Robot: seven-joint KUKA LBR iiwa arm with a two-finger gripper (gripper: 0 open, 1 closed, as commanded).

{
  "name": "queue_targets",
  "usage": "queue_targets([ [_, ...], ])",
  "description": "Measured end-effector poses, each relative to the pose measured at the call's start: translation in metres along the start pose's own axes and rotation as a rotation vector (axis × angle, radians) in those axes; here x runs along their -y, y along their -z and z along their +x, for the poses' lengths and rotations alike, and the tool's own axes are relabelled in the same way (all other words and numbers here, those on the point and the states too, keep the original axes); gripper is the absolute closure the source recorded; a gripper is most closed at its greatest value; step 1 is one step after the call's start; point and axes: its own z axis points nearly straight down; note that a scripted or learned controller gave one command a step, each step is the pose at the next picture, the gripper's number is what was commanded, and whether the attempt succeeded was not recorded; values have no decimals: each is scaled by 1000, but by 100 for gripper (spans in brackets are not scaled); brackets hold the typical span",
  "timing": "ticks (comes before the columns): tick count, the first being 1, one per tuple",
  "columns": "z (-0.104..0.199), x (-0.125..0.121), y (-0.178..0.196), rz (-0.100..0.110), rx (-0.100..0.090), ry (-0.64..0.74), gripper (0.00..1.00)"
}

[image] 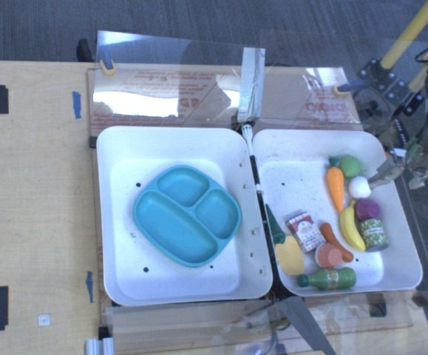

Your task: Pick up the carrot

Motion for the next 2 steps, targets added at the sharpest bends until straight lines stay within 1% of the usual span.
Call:
queue_targets([
  [1, -5, -4, -57, 4, -1, 30, 0],
  [2, 32, -37, -143, -7, 3, 40, 0],
])
